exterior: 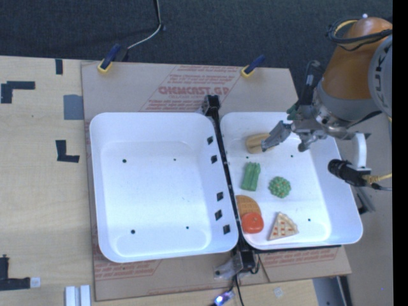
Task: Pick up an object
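The arm [357, 56] reached in from the right of the frame, its orange band high at the upper right, and its gripper [290, 138] hung over the upper part of the right bin [331, 203]. The jaws stood open, one dark finger [274, 136] slanting down to the left and the other [308, 141] to its right, with nothing between them. The left finger's tip lay just beside, perhaps touching, the right end of a tan bread roll [256, 143] near the bin's upper left corner; whether they truly touched could not be told.

Below the roll, a green ridged block [250, 176] stood near the bin's left wall, and a round green broccoli floret [279, 187] lay just to its right, apart from it. Lower still, a brown bun-like piece [246, 204] sat against the left wall with a red tomato [252, 222] touching its lower edge. A wedge of waffle [282, 226] lay to the right of the tomato, near the bin's bottom rim.

The left bin [102, 190] sat beside the right one, the two rims meeting along a black divider [218, 171]. Both bins rested on a cardboard sheet [191, 91] on the bench [38, 171], held at the top by two yellow and blue clamps [109, 57]
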Motion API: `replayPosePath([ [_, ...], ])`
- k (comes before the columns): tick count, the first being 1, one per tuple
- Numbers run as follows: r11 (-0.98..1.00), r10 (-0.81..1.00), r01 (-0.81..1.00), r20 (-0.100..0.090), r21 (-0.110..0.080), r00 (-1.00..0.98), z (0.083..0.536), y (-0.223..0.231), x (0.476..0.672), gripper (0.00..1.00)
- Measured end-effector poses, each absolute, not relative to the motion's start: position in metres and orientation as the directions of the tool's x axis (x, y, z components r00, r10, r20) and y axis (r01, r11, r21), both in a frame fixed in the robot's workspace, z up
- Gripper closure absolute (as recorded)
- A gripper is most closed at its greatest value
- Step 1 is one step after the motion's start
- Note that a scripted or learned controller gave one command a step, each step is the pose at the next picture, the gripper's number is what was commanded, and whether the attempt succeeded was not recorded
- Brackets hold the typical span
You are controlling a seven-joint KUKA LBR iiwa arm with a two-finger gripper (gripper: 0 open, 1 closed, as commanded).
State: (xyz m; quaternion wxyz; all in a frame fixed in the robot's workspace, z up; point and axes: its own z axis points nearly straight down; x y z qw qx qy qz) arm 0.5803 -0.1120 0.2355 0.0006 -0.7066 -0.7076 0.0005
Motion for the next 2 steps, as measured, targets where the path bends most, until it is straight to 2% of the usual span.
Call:
replayPosePath([
  [1,0.001,1.0,1.0,0.002,-0.014,-0.001,0.095,-0.108,0.568,0.0],
  [2,0.001,1.0,1.0,0.001,-0.003,-0.001,0.113,-0.108,0.571,1.0],
])
